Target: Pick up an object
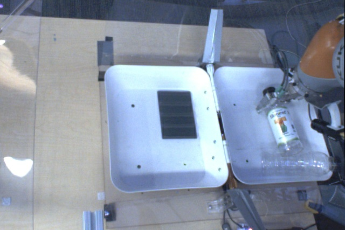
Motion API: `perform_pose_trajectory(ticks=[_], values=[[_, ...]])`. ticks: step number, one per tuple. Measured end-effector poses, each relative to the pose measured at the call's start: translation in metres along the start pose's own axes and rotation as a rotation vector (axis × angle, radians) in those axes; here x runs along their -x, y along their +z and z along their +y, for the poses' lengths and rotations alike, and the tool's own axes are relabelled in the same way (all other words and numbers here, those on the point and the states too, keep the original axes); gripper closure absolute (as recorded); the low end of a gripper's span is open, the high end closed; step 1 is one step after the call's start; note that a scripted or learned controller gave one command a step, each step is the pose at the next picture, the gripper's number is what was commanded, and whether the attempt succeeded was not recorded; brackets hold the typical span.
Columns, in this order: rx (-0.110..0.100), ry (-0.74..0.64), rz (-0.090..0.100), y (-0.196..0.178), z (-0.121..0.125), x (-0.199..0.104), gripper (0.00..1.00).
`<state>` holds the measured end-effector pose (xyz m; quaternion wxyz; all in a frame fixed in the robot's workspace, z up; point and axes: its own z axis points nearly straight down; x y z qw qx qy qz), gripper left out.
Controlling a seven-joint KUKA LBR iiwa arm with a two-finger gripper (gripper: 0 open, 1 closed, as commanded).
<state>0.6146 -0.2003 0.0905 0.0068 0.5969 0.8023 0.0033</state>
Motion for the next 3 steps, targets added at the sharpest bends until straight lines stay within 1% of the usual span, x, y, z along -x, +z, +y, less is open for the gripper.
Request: perform_pose_trajectory(ticks=[1, 2, 3], values=[[-0.022, 0.053, 0.013, 0.005, 0.050, 0.020, 0.00], [-0.012, 0.048, 0.004, -0.005, 0.053, 0.021, 1.00], [-0.008, 0.171, 0.004, -0.084, 0.069, -0.031, 1.00]])
